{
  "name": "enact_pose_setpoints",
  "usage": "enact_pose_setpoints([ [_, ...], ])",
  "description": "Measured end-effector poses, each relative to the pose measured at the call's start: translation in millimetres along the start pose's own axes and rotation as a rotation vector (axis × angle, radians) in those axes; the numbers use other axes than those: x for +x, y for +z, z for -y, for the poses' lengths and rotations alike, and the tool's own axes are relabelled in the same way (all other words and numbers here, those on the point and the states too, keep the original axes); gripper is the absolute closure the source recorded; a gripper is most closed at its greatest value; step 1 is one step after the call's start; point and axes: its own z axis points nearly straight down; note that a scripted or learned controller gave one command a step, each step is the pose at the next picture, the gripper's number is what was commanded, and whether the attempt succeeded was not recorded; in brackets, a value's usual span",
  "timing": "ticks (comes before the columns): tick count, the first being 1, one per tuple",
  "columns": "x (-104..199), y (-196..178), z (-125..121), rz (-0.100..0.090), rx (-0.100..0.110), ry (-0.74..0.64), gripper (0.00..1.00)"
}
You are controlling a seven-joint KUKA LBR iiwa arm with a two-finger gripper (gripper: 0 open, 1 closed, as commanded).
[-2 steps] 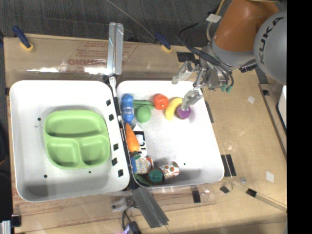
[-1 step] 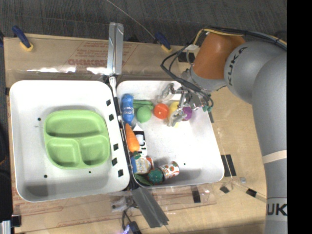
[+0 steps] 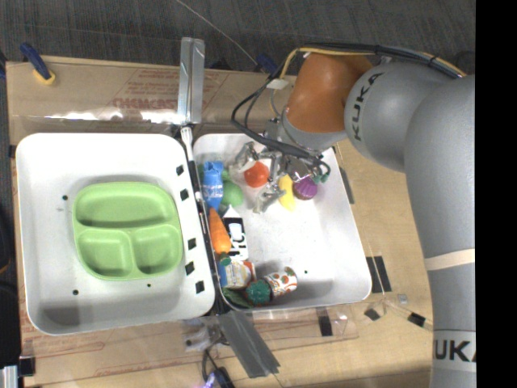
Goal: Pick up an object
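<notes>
You are looking at the reach-and-close step of the pick: the hand is down inside the right bin, at its far end, in the middle of a small heap of toys. An orange ball, a yellow piece, a purple piece and a green ball all crowd right around the metal fingers, and I judge the orange ball or the yellow piece to be the likeliest target, though nothing is plainly caught between the fingers, so you should not count anything as held yet. You cannot tell from here whether the hand is wide or narrow; the fingers blur into the clutter and the wrist hangs over them. The next move calls for a firm close on a single toy and a straight lift, with care that neighbours touching it are not dragged along. Other candidates lie along the bin's left wall: a blue bottle, a carrot, a black-and-white card, and at the near end a small can, a teal thing and a patterned cup. The left bin carries a green divided tray. The orange band and grey arm hide the bin's far right corner, and the small toys' exact shapes are hard to make out
</notes>
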Motion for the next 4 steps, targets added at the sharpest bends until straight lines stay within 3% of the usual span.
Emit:
enact_pose_setpoints([
  [1, -2.3, -12.0, -0.7, 0.003, 0.002, -0.005, 1.00],
  [2, -11.7, -152.5, -39.7, 0.013, 0.009, -0.015, 1.00],
  [3, -21.5, -204.9, -50.7, 0.006, 0.004, 0.074, 1.00],
  [4, -10.2, -71.5, -29.4, -0.005, -0.003, -0.190, 1.00],
])
